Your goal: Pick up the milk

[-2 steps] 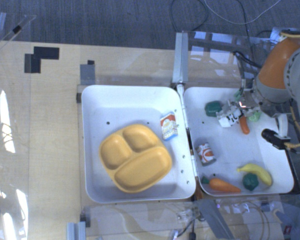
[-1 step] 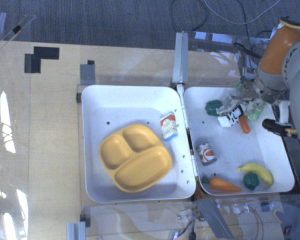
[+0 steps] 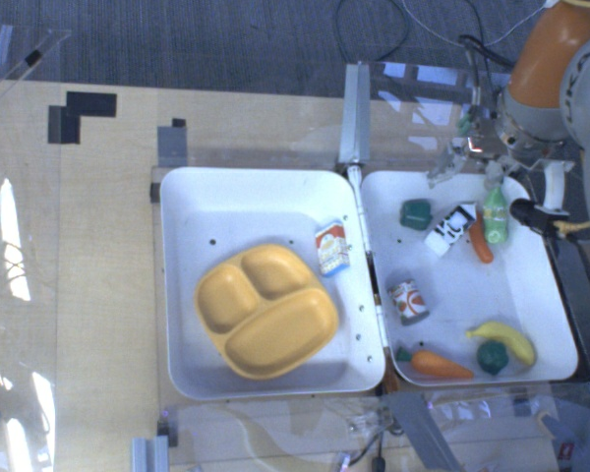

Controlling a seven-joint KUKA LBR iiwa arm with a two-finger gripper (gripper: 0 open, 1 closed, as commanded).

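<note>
The two fingers (image 3: pixel 442 170) are sitting spread apart with nothing between them, so the gripper (image 3: pixel 468 172) is hanging open over the far edge of the right bin (image 3: pixel 560 308). Above it the grey wrist and the orange band are leaning in from the right.

The milk (image 3: pixel 450 229), a little black-and-white carton, is lying tilted on the floor of the right bin, just below the gripper and not touching it. A dark green block (image 3: pixel 416 213) is sitting just to its left. On its other side a green bottle (image 3: pixel 496 214) is standing next to a small orange carrot-looking thing (image 3: pixel 482 244).

Closer to me in that same bin, a small can (image 3: pixel 408 301) is lying near the left wall. A banana (image 3: pixel 501 339), a green round thing (image 3: pixel 492 358) and a bigger carrot (image 3: pixel 441 365) are crowding the near edge.

Over in the left bin (image 3: pixel 182 264), a yellow divided plate (image 3: pixel 266 309) is taking up the middle, and a small colourful box (image 3: pixel 331 249) is resting near the right wall.
</note>
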